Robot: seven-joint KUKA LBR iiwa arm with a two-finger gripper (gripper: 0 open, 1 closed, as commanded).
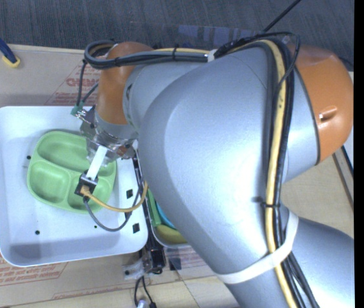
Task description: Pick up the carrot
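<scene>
Overall: slanted view from above; the grey arm (233, 159) reaches in from the right and covers the centre and right of the frame.
Surface (34, 76): brown, cardboard-like sheet with red print, visible around the top, left and bottom sides of the left bin.
Room: dark grey carpet-like floor (104, 11) along the top, beyond the surface.
Edge item: small blue tool (5, 51) with a yellow tip, at the top-left corner of the surface, well apart from the bin.
Left bin (53, 236): shallow, white, rounded corners; a few small dark specks on its bare bottom part.
Dish (56, 172): light green, divided into compartments, lying in the upper middle of the left bin, tilted relative to the bin walls.
Orange band (112, 92): above the wrist, over the top rim of the left bin.
End effector (108, 145): hanging over the right part of the dish, just below the orange band; seen from behind the wrist, so cannot tell how far open it is or whether it has hold of anything.
Carrot: cannot tell where it lies, so its relation to the end effector cannot be told either; the arm hides most of the area right of the left bin.
Yellow thing (169, 236): rounded, yellowish, peeking out under the arm, just beside the left bin's right wall; too hidden to identify.
Cables (144, 271): dark, at the bottom edge below the left bin's lower right corner.
</scene>
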